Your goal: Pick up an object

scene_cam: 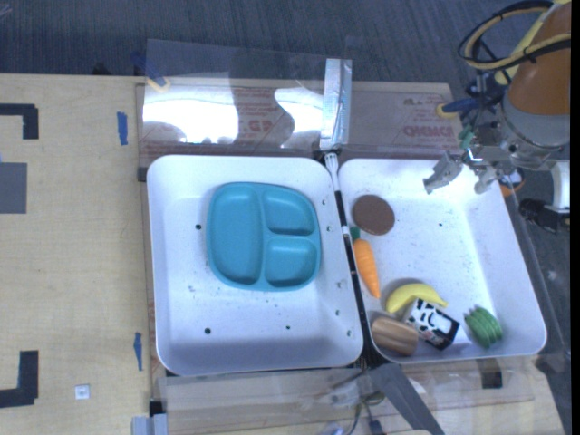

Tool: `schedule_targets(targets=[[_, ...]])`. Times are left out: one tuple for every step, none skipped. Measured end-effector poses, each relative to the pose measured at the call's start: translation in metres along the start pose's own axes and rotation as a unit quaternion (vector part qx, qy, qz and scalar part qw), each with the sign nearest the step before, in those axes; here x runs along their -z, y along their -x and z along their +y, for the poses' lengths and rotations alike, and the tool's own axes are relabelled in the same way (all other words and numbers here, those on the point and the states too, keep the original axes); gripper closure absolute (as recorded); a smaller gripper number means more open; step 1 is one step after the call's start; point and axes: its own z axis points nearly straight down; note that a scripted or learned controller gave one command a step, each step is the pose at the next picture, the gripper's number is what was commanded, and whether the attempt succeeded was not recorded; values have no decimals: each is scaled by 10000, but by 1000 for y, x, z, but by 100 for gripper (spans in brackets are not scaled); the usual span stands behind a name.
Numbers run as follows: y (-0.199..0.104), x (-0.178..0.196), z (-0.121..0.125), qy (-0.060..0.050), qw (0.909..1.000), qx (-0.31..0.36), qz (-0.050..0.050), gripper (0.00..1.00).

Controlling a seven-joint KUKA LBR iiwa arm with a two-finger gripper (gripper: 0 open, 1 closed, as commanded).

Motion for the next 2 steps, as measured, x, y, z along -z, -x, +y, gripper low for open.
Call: schedule_targets(targets=[[-39,-105,37,-23,9982,-601,6,0],[-58,-112,30,87,9994,344,-23,0]])
